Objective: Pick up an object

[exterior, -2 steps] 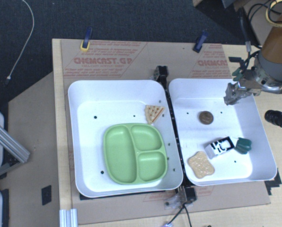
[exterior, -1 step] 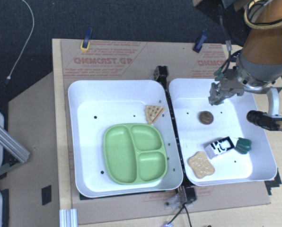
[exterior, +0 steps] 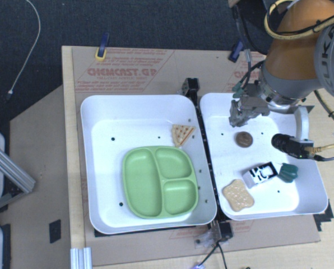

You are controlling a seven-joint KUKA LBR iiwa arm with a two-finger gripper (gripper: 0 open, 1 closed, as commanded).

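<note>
The right bin (exterior: 307, 198) held the likely targets. A small brown round object (exterior: 244, 139), perhaps a toy cookie, lay in the bin's far-left part, just near of the gripper (exterior: 238, 118), which hung above the bin floor by the far wall. It looked light and rigid, low and flat, so a grasp would probably need the jaws to straddle its edges from above; a smooth rim might slip out. Whether the jaws stood open or closed could not be told from this slanted view, and nothing showed between them.

Nearer in the same bin lay a tan toast-shaped piece (exterior: 238, 195), a white-and-black block (exterior: 260, 173) and, just right of it, a teal piece (exterior: 288, 172). These seemed equally light.

In the left bin (exterior: 97, 150), a green divided plate (exterior: 159, 181) sat near the middle, with a waffle-patterned wedge (exterior: 182, 133) just far-right of it. The plate looked too broad for a two-finger grasp except at its rim.
</note>
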